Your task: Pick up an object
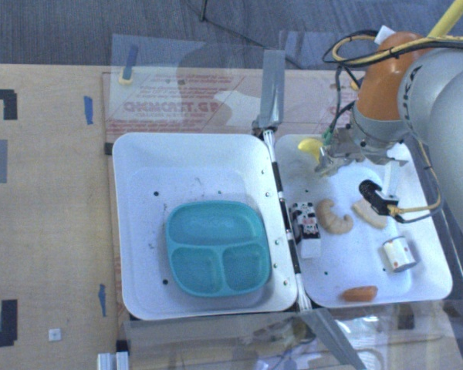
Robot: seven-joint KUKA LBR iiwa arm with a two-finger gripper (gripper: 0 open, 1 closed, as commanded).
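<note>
1. You see the gripper (325,165) low over the far left part of the right bin (336,266). You cannot tell if its fingers are apart or together, because they are small and dark in the camera view.
2. No object is visible between them.
3. The nearest object is a yellow object (309,146). It lies just beside the gripper, toward the far left corner of this bin. You cannot tell if the two touch.
4. Nearer to the middle of the same bin you find a tan curved piece (336,220), and to its right, a little apart, a pale oblong piece (367,213).
5. Against the left wall of this bin there is a small black and white item (304,217), and a white block (309,247) is just in front of it.
6. A white and silver block (399,253) lies toward the right wall, well apart from the gripper.
7. An orange-red oblong (360,292) lies near the front wall.
8. The left bin (133,151) holds a teal divided plate (216,247), lying flat in its front half.
9. Both bins stand side by side on the table (46,206), and the grey arm (440,91) reaches in from the right.
</note>
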